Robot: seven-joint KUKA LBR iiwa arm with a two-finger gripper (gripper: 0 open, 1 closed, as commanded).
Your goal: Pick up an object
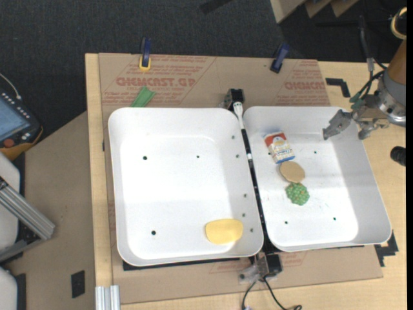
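The gripper hangs over the far right edge of the right bin, its fingers spread and holding nothing. In this bin lie a small carton, a tan disc and a green lump; a yellow object lies in the left bin.

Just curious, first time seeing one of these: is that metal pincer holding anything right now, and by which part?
Nothing is held. The pincer hangs open above the right bin's upper right corner.
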